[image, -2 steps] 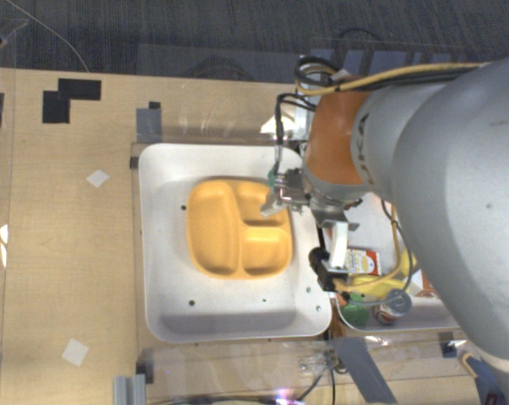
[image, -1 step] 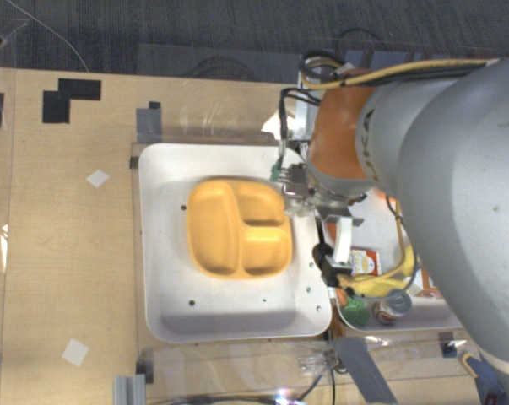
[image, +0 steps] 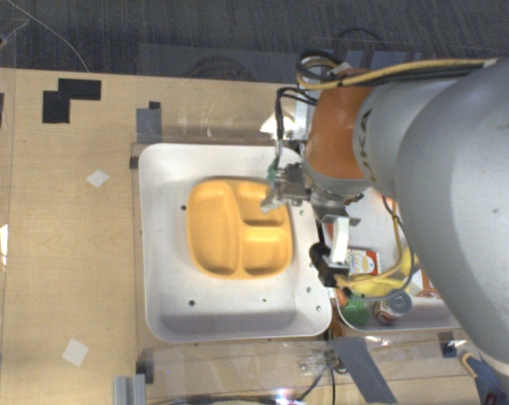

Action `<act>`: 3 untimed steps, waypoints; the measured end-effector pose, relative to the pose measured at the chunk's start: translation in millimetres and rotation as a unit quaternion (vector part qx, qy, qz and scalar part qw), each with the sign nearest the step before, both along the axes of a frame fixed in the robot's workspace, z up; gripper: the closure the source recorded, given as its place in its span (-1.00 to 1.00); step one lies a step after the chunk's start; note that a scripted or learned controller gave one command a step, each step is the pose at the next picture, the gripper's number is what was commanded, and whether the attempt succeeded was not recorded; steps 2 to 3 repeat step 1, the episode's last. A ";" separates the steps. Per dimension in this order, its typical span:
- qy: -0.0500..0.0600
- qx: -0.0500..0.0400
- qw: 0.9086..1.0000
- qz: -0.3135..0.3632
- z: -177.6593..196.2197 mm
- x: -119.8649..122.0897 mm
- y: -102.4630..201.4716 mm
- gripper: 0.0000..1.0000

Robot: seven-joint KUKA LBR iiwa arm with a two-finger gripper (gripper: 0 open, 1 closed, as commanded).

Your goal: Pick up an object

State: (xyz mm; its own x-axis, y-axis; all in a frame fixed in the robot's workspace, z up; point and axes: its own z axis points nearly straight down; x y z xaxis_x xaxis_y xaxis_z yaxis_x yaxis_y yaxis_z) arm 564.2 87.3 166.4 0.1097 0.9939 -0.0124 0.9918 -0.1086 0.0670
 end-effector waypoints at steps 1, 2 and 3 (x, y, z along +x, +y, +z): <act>0.009 0.014 1.000 -0.009 -52.3 -27.3 48.0 -1.00; 0.009 0.014 1.000 -0.009 -52.3 -27.3 48.0 -1.00; 0.009 0.014 1.000 -0.009 -52.3 -27.3 48.0 -1.00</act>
